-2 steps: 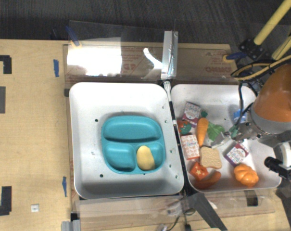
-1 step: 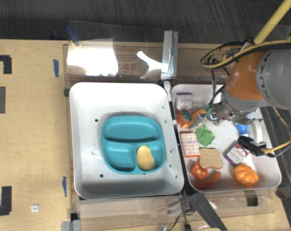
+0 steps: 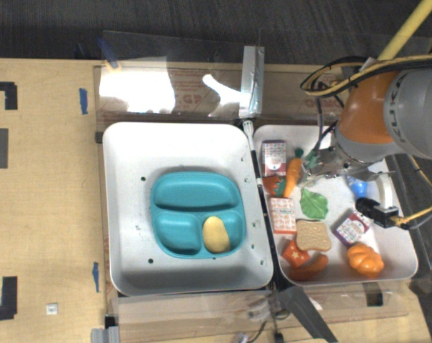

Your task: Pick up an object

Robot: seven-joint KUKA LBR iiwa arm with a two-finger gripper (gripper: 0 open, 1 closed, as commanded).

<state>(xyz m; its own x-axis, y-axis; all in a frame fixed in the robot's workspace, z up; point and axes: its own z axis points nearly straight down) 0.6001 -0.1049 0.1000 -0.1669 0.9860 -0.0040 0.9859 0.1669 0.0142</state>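
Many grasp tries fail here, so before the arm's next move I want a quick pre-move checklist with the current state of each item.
1. Pincer over the right bin: ok.
2. Object between its fingers: cannot tell.
3. Carrot beside the pincer, within reach: ok.
4. Green leaf lies uncovered below it: ok.
5. Targets well separated: not ok, bread slice overlaps the tomato.
6. Teal tray in left bin has a free compartment: ok.

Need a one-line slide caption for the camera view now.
Gripper hovers over toy food in the right bin; potato sits in blue tray.
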